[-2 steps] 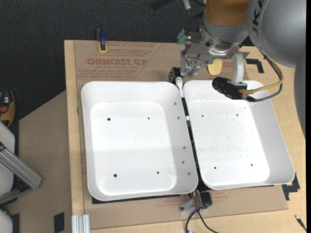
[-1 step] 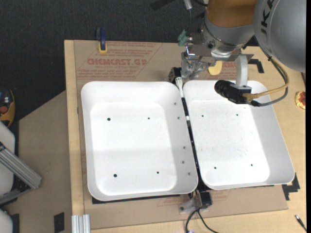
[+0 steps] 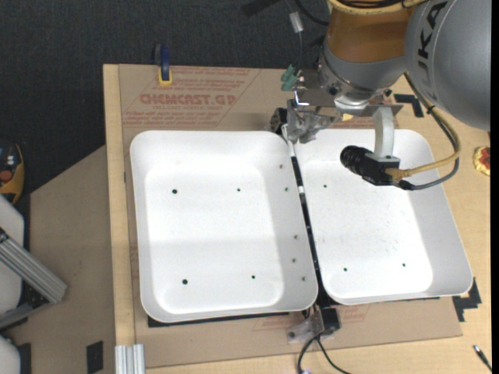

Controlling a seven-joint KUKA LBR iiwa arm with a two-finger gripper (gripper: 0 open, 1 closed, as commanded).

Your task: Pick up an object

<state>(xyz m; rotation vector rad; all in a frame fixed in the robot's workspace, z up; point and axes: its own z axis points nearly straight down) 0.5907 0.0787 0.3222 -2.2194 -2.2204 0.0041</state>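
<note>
My gripper (image 3: 299, 123) hangs under the grey and orange wrist (image 3: 362, 45), low over the far end of the seam between the two bins. It sits above the far left corner of the right bin (image 3: 437, 209), beside the far right corner of the left bin (image 3: 148, 209). Its tip is small and dark against the rim, and nothing shows plainly in it. A black cylindrical fitting (image 3: 366, 164) with a yellow cable hangs from the arm over the right bin's far half.
Both bins show white floors with small black dots. They rest on a brown board (image 3: 195, 92) with red lettering and a blue clamp (image 3: 163, 62) at its far edge. A small connector (image 3: 323, 322) sits at the near end of the seam.
</note>
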